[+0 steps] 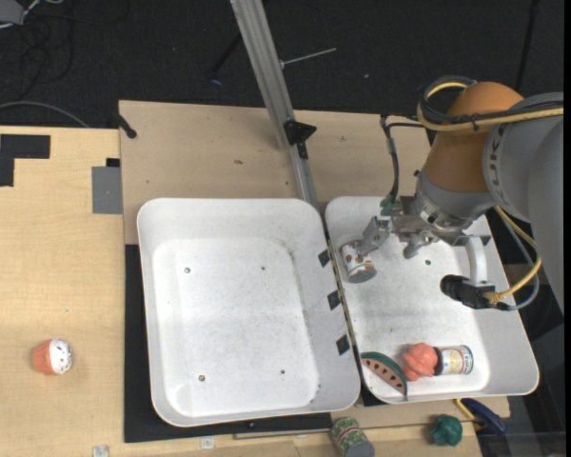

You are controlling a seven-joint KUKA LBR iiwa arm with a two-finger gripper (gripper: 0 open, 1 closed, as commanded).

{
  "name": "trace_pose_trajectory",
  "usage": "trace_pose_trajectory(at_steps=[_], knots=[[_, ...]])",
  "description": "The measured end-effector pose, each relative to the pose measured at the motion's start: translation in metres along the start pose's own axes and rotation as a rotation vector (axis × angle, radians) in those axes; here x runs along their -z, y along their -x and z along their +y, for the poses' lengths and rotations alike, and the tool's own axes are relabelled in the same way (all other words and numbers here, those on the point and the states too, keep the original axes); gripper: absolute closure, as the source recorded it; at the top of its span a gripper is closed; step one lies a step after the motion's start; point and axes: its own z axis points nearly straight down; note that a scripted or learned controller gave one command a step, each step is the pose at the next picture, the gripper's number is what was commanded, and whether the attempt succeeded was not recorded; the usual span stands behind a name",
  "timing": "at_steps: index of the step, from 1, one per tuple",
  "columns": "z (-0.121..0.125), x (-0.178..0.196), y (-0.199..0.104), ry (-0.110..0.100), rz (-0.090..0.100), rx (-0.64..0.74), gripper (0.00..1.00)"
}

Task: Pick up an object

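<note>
End effector (360, 252) is seen clenched on a small grey cylinder (359, 268), at 9 o'clock in right bin (514, 374).

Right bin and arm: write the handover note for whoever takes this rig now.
Gripper: over the right bin's upper left part, next to a small grey cylinder near the divider; whether it grips it cannot be told.
Near the bin's front edge: a pink lump, a small bottle lying on its side, and a green-rimmed slice-shaped piece.
Left bin: nothing seen in it.
Done: no confirmed pick.
Left: secure one object and lift it clear.
</note>
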Motion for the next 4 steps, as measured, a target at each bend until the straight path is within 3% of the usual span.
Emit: trace_pose_trajectory(at_steps=[1, 2, 4], knots=[[0.001, -0.051, -0.001, 0.008, -0.001, 0.001, 0.0], [0.0, -0.041, 0.0, 0.006, 0.0, -0.004, 1.0], [0.004, 0.085, 0.008, 0.013, -0.002, 0.0, 1.0]])
